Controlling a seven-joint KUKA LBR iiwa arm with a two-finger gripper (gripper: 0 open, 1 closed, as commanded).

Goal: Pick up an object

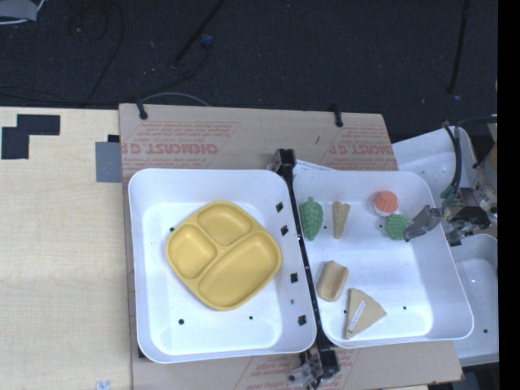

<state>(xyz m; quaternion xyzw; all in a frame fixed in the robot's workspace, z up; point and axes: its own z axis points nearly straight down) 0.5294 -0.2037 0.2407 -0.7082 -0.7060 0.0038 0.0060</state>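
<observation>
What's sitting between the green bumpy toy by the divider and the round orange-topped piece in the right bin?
In the camera view, a small tan cone-shaped piece lies between the green bumpy toy and the round orange-topped piece; the rest is bare white bin floor.

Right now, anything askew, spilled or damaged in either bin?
Nothing looks spilled or broken. The yellow divided plate lies flat but turned diagonal to the left bin. In the right bin, the small toy foods lie scattered, apart from each other. The gripper sits at that bin's right rim beside a green piece.

Dark carpeted floor [244, 39] strewn with cables [195, 39] — a pale wooden bench top [57, 275] on the left.
</observation>
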